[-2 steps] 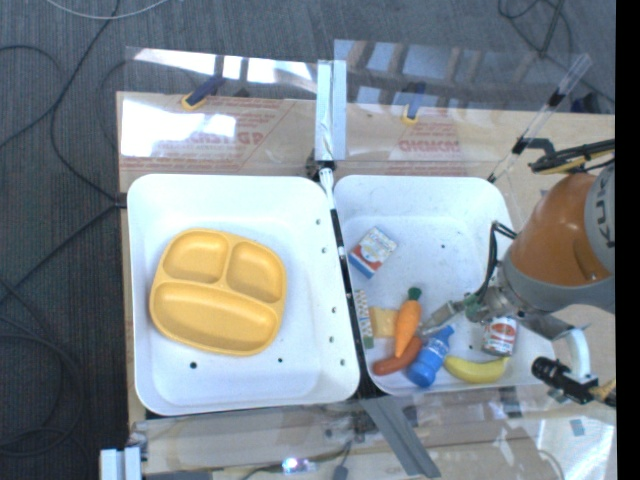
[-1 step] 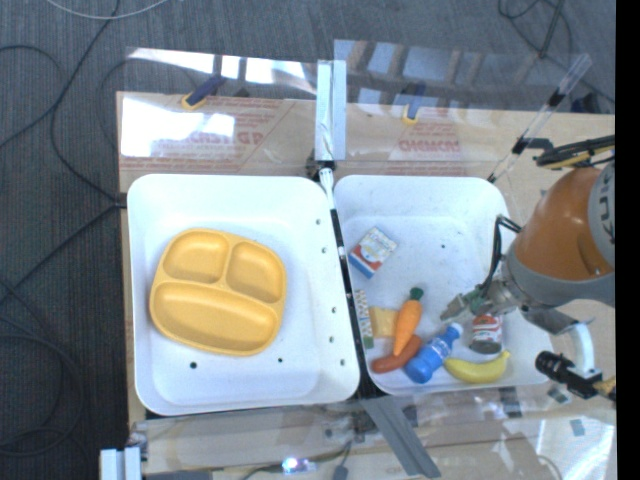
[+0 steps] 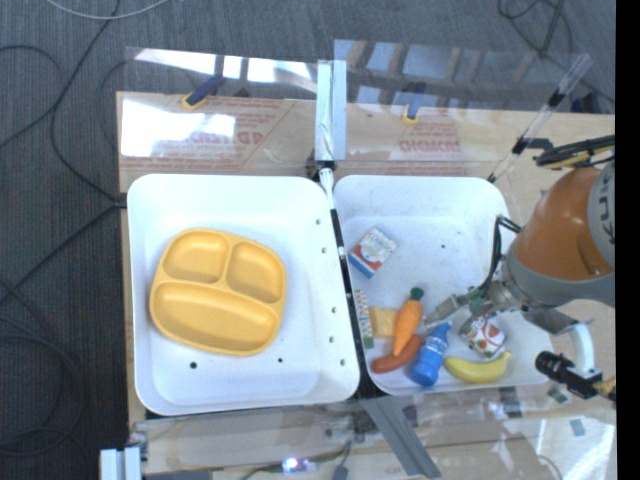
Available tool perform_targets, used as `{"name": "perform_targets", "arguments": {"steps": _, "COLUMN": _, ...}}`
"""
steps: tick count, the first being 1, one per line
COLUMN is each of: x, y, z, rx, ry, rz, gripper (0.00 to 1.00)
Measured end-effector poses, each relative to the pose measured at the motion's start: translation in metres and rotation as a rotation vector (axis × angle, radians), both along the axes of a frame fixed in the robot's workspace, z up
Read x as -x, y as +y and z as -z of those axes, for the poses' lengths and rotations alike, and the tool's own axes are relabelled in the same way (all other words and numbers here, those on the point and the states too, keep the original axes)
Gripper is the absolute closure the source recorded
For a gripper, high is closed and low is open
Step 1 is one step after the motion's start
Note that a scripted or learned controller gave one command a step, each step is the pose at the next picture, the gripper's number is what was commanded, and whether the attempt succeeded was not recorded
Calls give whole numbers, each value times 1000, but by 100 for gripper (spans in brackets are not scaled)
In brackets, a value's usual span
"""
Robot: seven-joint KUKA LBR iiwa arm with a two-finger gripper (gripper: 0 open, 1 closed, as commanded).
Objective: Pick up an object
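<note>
Claw low in right bin, just beside strawberry and blue bottle. Can't tell its state. Nothing lifted yet.

A yellow tray (three compartments) sits in the left bin.

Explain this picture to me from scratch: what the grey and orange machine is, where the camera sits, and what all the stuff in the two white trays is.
The camera hangs above a bench and looks down at a slant. The grey and orange machine on the right is a robot arm; its tool reaches low into the right bin. I cannot tell whether the tool grips anything. In that bin lie toy foods: a carrot, a banana, a blue bottle, a small milk carton, a red and white piece just under the tool, a red sausage-like piece and a yellow block. The left bin bears a yellow divided plate.
</note>
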State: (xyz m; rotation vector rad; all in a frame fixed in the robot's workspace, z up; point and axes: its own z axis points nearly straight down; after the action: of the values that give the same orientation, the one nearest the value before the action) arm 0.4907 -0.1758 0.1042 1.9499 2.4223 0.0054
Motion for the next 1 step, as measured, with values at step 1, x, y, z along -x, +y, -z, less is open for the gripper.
{"name": "perform_targets", "arguments": {"steps": 1, "x": 0, "y": 65, "z": 9, "rx": 2, "ry": -1, "rz": -34, "gripper": 0}}
